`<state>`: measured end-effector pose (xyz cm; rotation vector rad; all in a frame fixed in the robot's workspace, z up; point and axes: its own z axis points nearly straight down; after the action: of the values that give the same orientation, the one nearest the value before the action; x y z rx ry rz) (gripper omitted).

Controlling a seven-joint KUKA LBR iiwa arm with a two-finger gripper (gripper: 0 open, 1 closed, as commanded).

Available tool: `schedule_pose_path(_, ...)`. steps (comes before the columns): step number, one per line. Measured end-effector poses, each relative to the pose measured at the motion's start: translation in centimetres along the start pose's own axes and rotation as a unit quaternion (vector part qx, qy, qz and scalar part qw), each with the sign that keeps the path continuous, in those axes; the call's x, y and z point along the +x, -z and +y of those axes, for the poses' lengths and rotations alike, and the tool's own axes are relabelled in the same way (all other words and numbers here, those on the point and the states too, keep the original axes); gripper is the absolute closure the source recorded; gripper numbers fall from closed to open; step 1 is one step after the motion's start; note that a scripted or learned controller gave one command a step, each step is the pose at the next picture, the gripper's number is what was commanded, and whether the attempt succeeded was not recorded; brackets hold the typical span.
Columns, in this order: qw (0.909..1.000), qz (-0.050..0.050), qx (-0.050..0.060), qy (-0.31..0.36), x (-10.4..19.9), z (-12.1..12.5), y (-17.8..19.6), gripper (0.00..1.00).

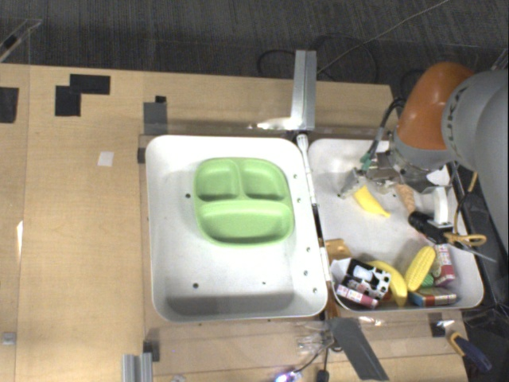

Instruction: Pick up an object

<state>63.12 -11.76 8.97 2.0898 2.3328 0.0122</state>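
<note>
The grey arm (469, 126) reaches in from the right and hangs low over the far part of the right bin (343, 223), its orange band (425, 106) above the wrist. The gripper (371, 170) sits over the bin's bare white floor, and the slanted view does not let one tell whether it is open or closed. Just beside it, on the near side, lies a small yellow piece (371, 201) on the bin floor (whether the two touch cannot be told). Nothing can be seen held in the gripper. The other things crowd the near end of the same bin: a corn cob (420, 267) standing at a tilt, a banana (395, 282) just beside it, a black-and-white item (363, 274) against the banana, and some small red and pink things (434, 298) along the near wall. The left bin (171, 289) holds a green divided plate (242, 200), lying flat near its middle.
</note>
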Motion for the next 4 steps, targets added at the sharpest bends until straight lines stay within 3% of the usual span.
schedule_pose_path(1, 0.9996, 0.000, 0.001, 0.028, -0.2, 4.0, -0.2, 0.00)
schedule_pose_path(2, 0.9996, 0.000, -0.004, 0.030, 0.0, 4.4, 1.2, 1.00)
schedule_pose_path(3, 0.9965, 0.001, 0.003, -0.084, 5.7, 4.7, 9.7, 1.00)
schedule_pose_path(4, 0.9664, 0.000, 0.004, -0.257, 5.7, 4.6, 9.6, 1.00)
